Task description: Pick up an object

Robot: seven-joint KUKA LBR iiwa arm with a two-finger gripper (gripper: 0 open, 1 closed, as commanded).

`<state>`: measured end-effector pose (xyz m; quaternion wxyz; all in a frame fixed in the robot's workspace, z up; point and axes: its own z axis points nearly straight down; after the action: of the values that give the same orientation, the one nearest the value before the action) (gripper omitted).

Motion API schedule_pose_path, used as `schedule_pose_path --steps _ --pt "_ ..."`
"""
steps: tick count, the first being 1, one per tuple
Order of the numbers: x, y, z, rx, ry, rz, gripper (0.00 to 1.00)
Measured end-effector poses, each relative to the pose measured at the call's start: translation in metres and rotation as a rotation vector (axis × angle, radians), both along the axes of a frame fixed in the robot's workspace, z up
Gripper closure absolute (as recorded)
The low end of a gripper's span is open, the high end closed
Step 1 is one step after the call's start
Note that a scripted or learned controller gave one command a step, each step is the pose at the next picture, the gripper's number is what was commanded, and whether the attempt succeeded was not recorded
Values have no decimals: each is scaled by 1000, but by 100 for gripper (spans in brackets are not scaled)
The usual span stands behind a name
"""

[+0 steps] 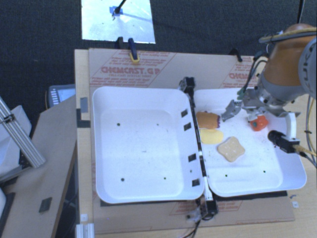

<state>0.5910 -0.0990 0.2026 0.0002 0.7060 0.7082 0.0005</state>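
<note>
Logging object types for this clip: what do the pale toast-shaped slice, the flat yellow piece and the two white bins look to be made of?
The pale toast-shaped slice looks like moulded plastic or foam play food: matte tan with rounded edges. The flat yellow piece seems soft plastic or rubber, thin and smooth, though this is uncertain. The white bins look like thin formed plastic, with a slight sheen and rounded rims.

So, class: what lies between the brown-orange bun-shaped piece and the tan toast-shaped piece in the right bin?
In the camera view, a flat pale yellow piece lies between the bun and the toast.

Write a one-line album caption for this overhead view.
Robot arm's tool hovering over toy foods in the right bin.
</note>
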Motion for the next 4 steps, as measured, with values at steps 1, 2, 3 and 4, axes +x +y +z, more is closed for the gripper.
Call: schedule_pose_path --steps 1,2,3,4 --pt "9 81 -19 3 1 8 0" --pt "-63 7 -36 -1 6 -9 0" --pt "-6 54 -17 0 -6 6 0" --pt "-8 51 -7 0 -4 1 100"
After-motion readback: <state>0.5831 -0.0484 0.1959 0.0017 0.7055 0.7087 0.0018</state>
